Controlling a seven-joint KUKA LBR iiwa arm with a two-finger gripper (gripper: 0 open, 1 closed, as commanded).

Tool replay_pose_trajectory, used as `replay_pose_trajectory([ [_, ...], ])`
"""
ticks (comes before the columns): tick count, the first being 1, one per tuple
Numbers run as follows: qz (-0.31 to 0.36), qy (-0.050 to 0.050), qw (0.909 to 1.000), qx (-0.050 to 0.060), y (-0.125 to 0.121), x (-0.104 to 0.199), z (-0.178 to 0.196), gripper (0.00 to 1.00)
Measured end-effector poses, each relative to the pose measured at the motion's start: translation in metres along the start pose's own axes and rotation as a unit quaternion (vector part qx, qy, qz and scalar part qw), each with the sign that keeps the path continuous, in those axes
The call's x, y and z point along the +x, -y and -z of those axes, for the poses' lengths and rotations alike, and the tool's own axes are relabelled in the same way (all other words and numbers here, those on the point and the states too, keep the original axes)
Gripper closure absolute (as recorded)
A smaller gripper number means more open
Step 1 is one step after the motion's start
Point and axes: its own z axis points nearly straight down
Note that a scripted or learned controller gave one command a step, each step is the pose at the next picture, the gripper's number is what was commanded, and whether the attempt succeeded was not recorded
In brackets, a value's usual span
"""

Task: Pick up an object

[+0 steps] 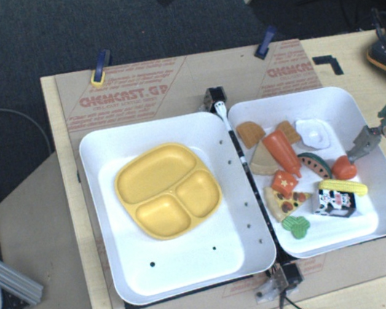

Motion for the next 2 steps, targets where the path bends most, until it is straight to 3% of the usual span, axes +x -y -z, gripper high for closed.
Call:
replay_pose_trajectory([
  [1, 0.002, 0.002, 1.0000, -0.006, -0.002, 0.001, 0.006, 0.00],
  [2, 0.002, 0.000, 1.0000, -0.003, -0.006, 0.004, -0.056, 0.00],
])
